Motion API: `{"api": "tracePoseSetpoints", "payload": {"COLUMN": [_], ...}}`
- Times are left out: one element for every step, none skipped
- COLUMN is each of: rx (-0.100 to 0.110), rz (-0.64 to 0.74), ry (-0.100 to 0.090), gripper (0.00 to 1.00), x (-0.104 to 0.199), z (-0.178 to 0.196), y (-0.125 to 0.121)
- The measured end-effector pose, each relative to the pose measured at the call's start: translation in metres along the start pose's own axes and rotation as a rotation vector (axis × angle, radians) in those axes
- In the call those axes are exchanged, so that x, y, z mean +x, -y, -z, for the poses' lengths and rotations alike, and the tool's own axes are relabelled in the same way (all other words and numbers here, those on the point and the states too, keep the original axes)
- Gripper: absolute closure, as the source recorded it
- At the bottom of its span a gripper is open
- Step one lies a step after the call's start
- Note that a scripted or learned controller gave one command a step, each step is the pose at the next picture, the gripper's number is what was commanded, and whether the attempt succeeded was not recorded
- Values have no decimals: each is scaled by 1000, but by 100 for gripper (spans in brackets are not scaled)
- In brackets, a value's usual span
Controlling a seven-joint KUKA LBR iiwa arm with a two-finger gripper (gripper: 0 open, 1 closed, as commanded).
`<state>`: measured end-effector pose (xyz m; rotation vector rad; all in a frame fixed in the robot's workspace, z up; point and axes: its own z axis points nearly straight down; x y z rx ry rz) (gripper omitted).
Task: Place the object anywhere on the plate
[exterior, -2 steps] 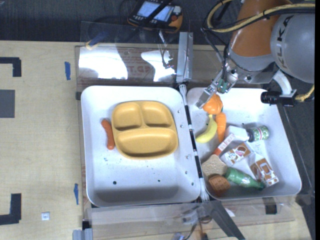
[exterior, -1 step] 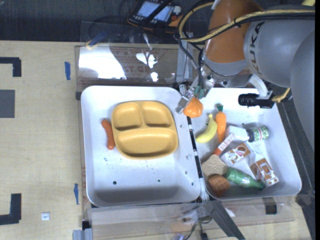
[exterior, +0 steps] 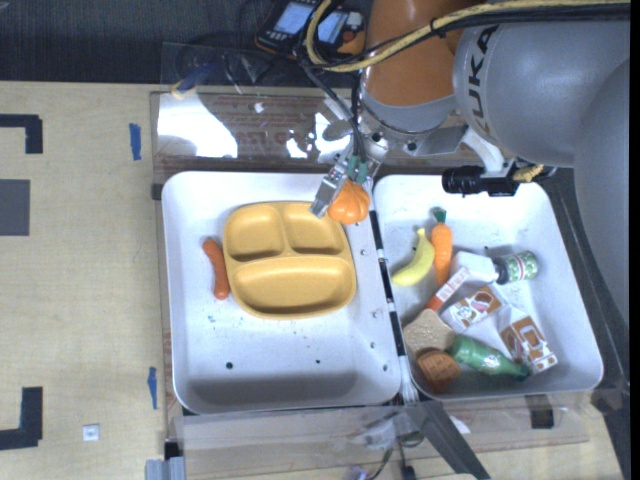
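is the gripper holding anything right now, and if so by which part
Yes. The gripper holds a small orange fruit-like object between its fingers, gripped at its upper left side. It hangs over the inner edge of the left bin, beside the yellow plate's upper right corner.

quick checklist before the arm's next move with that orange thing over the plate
1. Object in grasp: the small round orange fruit-like toy sits at the tips of the gripper, apparently between the fingers: ok, though contact is hard to see.
2. Object over target: it hangs at the upper right corner of the yellow three-compartment plate, near the wall between the bins: not ok, shift left.
3. Plate compartments free: ok.
4. Orange sausage-shaped toy lies left of the plate, off it: ok.
5. Height above the plate: cannot tell.
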<state>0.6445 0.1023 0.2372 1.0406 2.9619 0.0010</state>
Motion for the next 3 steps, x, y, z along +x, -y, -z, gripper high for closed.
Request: {"api": "tracePoseSetpoints", "payload": {"rx": [4, 3, 1], "rz": [-18, -19, -1], "ry": [-4, -3, 0], "gripper": [100, 0, 0], "x": [13, 13, -16], "z": [-61, -61, -54], "y": [17, 17, 28]}}
